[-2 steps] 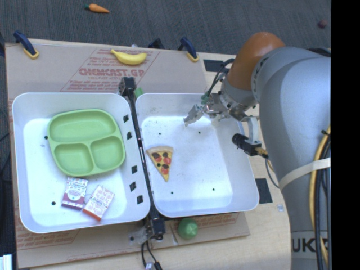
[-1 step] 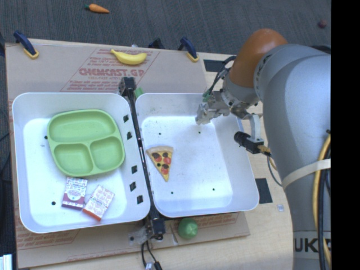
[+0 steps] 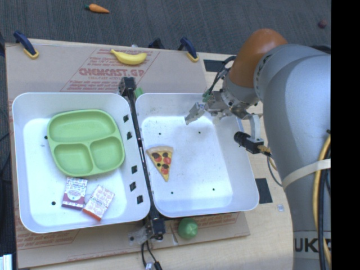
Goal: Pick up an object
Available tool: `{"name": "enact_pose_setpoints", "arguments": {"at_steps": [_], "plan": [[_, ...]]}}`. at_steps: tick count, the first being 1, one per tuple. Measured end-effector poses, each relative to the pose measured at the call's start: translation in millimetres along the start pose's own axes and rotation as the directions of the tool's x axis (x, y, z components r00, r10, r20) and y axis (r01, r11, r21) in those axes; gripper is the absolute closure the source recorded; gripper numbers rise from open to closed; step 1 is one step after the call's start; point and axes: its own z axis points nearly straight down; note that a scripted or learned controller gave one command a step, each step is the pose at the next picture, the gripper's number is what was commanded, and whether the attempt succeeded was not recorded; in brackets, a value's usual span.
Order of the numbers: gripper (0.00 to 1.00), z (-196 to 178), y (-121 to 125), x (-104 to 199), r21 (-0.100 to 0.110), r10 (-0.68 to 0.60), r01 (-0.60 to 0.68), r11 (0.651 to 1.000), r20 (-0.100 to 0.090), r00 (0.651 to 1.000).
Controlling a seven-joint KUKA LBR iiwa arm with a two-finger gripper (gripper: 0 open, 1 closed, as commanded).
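Note:
A toy pizza slice [image 3: 161, 161] lies flat in the right bin [image 3: 236, 190], toward its left wall. My gripper [image 3: 196, 115] hangs over the far end of that bin, up and to the right of the pizza slice and well apart from it. Nothing shows at the gripper's tip. The grey arm with its orange band [image 3: 256, 52] reaches in from the right over the bin's far right corner.
The left bin [image 3: 22, 167] holds a green divided plate [image 3: 85, 141] and two small packets [image 3: 75, 192] [image 3: 99, 201]. A toy banana [image 3: 129, 55] lies on the cardboard behind the bins. A green ball [image 3: 188, 228] sits in front of the right bin. A carrot [image 3: 98, 8] lies on the floor.

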Motion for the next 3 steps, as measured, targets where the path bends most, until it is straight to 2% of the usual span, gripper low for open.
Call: {"name": "enact_pose_setpoints", "arguments": {"at_steps": [1, 2, 3], "plan": [[0.0, -120, -76, 143, -0.004, 0.003, -0.003, 1.0, 0.001, 1.0], [0.0, -88, -129, 194, 0.002, 0.005, -0.005, 1.0, 0.003, 1.0], [0.0, -88, -129, 194, 0.001, 0.006, -0.006, 1.0, 0.003, 1.0]]}}
